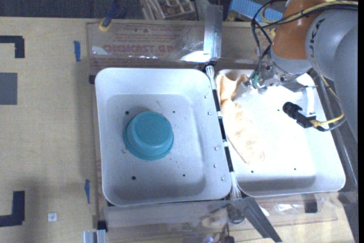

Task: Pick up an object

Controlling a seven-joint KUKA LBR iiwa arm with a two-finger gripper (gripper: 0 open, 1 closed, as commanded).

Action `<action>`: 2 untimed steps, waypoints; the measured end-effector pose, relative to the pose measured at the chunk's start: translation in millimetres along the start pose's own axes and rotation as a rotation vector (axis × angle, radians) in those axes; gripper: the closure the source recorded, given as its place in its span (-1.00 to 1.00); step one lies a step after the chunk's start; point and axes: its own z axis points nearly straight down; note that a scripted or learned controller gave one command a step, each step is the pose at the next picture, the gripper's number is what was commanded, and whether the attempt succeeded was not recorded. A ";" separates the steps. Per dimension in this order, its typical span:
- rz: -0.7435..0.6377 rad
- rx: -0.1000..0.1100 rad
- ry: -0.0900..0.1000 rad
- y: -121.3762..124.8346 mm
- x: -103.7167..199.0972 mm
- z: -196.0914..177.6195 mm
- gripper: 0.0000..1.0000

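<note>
A teal bowl (149, 134) lies upside down in the middle of the left bin (111, 81). A pale tan cloth (243, 129) is crumpled along the left side of the right bin (301, 176), its orange upper end near the bin's back left corner. My gripper (252, 86) reaches down into that back left corner, right at the top of the cloth. The grey arm with its orange band (296, 31) comes in from the upper right and hides the bin's back edge.
A black cable connector (293, 110) and yellow cable hang off the arm over the right bin. A clear plastic sheet (148, 42) lies behind the bins, with boxes and clutter beyond. Tan bench top extends to the left.
</note>
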 end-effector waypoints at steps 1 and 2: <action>0.060 -0.001 0.003 -1.6 -1.3 -23.8 -1.00; -0.084 0.003 0.001 1.5 5.4 -1.1 -1.00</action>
